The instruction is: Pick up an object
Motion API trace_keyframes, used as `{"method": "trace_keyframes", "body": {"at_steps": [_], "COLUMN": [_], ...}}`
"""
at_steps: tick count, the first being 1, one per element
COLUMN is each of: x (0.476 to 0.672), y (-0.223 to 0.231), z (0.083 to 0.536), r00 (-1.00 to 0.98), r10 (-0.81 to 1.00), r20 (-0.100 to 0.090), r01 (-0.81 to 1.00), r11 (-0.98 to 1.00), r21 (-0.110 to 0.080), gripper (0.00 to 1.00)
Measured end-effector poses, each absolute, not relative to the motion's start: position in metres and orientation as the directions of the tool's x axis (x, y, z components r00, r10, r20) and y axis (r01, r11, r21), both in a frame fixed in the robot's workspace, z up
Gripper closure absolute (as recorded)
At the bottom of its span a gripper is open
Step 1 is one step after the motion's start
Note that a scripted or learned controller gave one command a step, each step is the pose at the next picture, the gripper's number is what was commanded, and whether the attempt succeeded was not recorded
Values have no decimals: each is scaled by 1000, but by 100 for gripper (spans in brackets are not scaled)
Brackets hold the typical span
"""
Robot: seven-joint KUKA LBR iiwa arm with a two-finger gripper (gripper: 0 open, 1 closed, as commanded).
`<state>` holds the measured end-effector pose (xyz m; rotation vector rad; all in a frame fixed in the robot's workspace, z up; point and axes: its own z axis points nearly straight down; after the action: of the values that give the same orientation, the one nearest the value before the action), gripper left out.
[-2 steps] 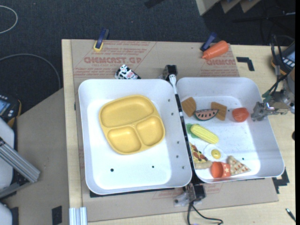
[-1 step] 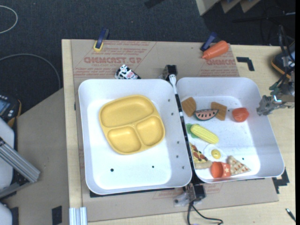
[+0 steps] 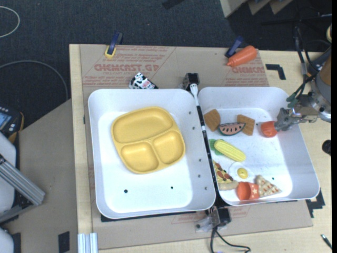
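From the fixed camera above the bench, the gripper [image 3: 284,121] hangs low over the right bin [image 3: 295,165], reaching in from the right edge of the view. Just beside its tip, on the side away from the arm, sits a small red toy tomato [image 3: 268,129], so close that whether metal touches plastic cannot be told from here. The tip is small and blurred, so how the jaws stand cannot be told either, and nothing shows between them.

The tomato looks to be a hollow plastic play-food piece: light, stiff, smooth and rounded, so likely to squirt sideways if pinched off-centre. The safest hold, by this judgement, is straight across its widest part, with the jaws low enough to pass its middle.

Further from the tip, toward the divider between the bins, lie a brown bread slice [image 3: 211,119], a watermelon wedge [image 3: 231,128] and a small brown block [image 3: 246,124]. Nearer the camera from the tip lie a corn cob [image 3: 229,151], a fried egg [image 3: 241,172], a pizza slice [image 3: 268,186] and a red-orange piece [image 3: 243,191] beside it. All look equally light and rigid; the flat ones would be harder to get under.

Well beyond, the left bin [image 3: 105,141] bears a yellow divided plate [image 3: 148,139]. An orange toy carrot [image 3: 242,56] rests on the bench past the bins.
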<state>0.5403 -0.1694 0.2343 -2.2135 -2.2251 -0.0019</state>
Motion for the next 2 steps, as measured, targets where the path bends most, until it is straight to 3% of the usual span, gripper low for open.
{"method": "trace_keyframes", "body": {"at_steps": [1,2], "x": [540,523], "y": [-121,-77], "z": [232,223], "r00": [-5,-4], "r10": [1000,1000], "r20": [3,3], "r01": [1000,1000], "r11": [5,4], "r21": [-2,-4], "gripper": [100,100]}}
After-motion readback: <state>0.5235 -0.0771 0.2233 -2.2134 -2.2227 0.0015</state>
